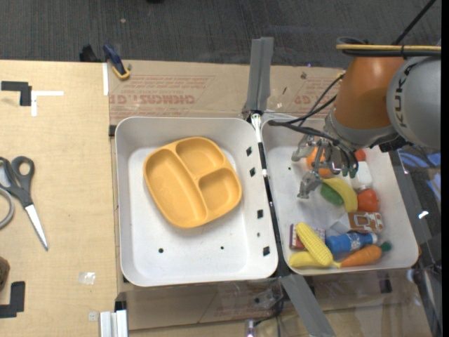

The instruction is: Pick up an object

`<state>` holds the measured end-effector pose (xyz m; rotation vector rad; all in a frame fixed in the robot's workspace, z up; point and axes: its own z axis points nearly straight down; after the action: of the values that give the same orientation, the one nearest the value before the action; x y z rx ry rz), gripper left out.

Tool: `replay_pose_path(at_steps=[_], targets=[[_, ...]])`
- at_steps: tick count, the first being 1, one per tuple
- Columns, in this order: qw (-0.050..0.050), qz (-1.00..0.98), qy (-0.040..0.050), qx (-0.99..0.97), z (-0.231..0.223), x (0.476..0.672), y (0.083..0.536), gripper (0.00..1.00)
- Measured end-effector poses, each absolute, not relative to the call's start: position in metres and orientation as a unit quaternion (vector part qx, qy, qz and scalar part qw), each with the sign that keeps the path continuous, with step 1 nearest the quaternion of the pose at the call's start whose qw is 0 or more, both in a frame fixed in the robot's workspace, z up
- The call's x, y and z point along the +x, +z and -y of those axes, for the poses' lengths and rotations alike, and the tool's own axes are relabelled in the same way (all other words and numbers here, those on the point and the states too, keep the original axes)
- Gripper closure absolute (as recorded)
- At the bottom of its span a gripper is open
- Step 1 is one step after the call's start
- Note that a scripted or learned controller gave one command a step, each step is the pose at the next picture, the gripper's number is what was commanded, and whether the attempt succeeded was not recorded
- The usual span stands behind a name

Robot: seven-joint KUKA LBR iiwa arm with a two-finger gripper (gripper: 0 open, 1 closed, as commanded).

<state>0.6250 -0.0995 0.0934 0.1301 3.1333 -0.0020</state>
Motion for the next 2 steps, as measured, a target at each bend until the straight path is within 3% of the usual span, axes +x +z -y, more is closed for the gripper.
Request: replay_pose_path(at_steps=[1,2], targets=[[0.004,-1.000,-0.0008,0.028,0.109,0.639,0.095,0.00],[0.007,-1.000,-0.0016,0.026,0.108,0.640,0.106,1.00]])
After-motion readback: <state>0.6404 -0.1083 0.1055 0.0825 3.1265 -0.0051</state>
